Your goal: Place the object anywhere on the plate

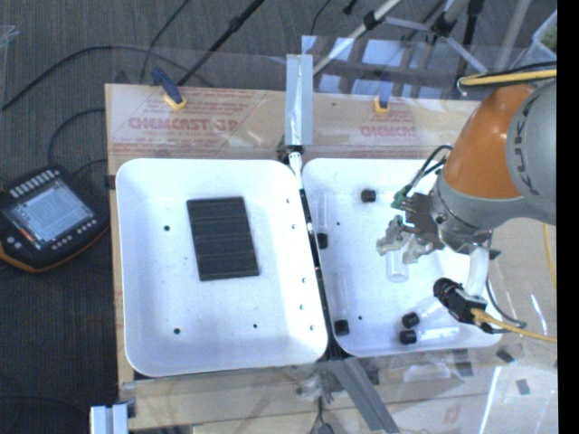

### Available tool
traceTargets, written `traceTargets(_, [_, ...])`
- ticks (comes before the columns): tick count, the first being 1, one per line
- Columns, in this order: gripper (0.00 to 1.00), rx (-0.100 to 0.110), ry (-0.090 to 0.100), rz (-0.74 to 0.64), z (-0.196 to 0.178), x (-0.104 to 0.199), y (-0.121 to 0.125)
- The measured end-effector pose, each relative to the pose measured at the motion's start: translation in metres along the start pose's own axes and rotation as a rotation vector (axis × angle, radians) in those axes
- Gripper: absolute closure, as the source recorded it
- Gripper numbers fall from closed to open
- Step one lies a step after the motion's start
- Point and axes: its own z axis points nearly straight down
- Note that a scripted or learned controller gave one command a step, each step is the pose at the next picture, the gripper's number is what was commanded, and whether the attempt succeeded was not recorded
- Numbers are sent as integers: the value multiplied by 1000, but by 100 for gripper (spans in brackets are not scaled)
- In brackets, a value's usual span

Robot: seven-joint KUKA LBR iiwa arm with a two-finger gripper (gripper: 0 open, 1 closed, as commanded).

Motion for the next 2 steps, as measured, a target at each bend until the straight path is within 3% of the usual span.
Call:
traceTargets(1, [100, 0, -1, -173, 23, 69, 23])
traceTargets(2, [100, -1, -3, -338, 22, 140, 60])
